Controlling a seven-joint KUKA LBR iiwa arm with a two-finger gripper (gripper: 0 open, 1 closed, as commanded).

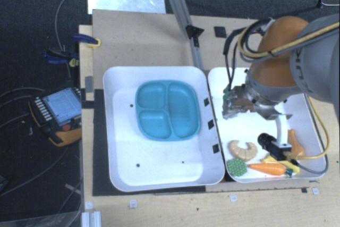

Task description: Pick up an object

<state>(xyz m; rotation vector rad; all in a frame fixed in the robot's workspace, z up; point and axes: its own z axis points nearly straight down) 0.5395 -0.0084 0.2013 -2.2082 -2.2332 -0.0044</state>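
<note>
camera: single, fixed overhead | faces down, slanted | covers both white bins | mid-range

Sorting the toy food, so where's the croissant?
In the right bin, near its front left, lies the croissant, just above the green piece and left of the carrot.

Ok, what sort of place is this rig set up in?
Most likely a robotics lab bench, not a kitchen: two shallow white plastic bins on a board, toy food such as an orange plastic carrot, loose cables, and a handheld control pendant lying on the dark carpet.
</note>
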